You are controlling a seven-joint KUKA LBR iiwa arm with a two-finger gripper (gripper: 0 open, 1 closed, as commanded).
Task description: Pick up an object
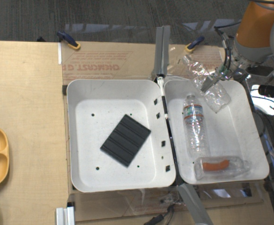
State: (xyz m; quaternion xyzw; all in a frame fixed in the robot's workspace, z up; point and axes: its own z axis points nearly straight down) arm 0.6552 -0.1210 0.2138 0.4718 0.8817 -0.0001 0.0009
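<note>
Bright, even light; mild glare

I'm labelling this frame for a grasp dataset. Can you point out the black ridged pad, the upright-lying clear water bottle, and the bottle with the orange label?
black ridged pad [125, 140], camera view, centre of its top face.
clear water bottle [195, 125], camera view, mid-body below the label.
bottle with the orange label [217, 165], camera view, on the orange label.

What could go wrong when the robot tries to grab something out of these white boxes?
The crinkly clear plastic piece under the gripper looks thin and floppy, so it might slip out or fold up. The clear water bottle lies on its side and could roll away if nudged. The other clear bottle rests against the right bin's front wall, so the fingers may bump the wall before getting around it.
</note>
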